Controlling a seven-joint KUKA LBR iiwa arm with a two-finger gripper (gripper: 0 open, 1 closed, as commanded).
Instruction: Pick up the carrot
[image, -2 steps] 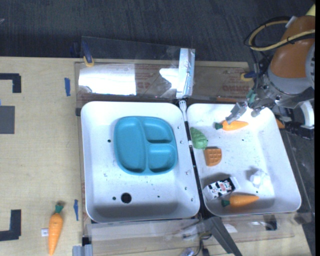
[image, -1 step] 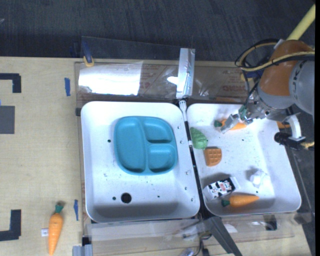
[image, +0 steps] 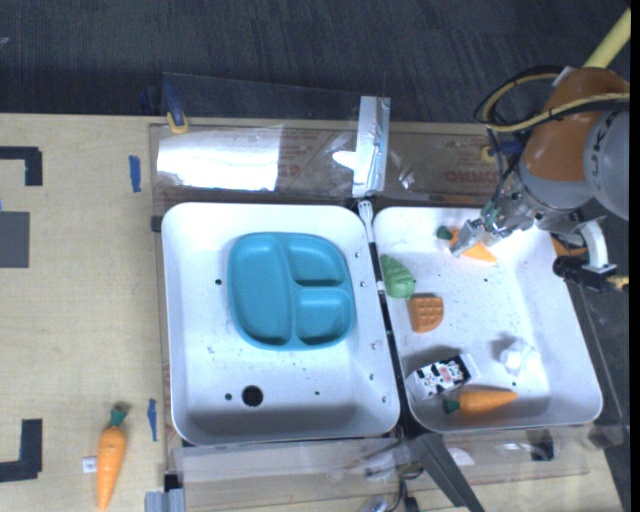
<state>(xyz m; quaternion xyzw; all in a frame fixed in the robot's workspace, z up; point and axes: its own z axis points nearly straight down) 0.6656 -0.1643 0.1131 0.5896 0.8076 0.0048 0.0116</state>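
Carrots (image: 481, 401) first: the one that matters lies in the right bin (image: 570, 340), a smooth orange taper with a dark green stub, flat along the near wall with its tip pointing right. Touching it from above sits a small black-and-white patterned block (image: 441, 374), boxy and speckled. Up the bin, a crumpled white lump (image: 514, 355) rests near the right side, well apart from the carrot. Toward the divider we have a waffle-textured orange piece (image: 427, 312), squarish with a gridded face, and just above it a knobbly green toy vegetable (image: 397, 277), glossy plastic.

Now the arm, grey with its orange band, reaching in from the right, and the tool (image: 487, 226) is down at the far corner of the right bin, over a small orange wedge (image: 477, 248) with a dark green bit beside it. Whether the tool is clenched or released, I cannot tell; the fingers are too small and cluttered to read. That corner is well apart from the carrot at the near wall.

Left bin (image: 190, 300): shallow white plastic, lightly speckled, carrying a rounded teal divided tray (image: 290, 288) with three compartments, plus a dark round spot (image: 252, 396) near the front.

Out on the pale wooden counter (image: 70, 250), a second toy carrot (image: 110, 453) stands off at the near left, orange body, green top.
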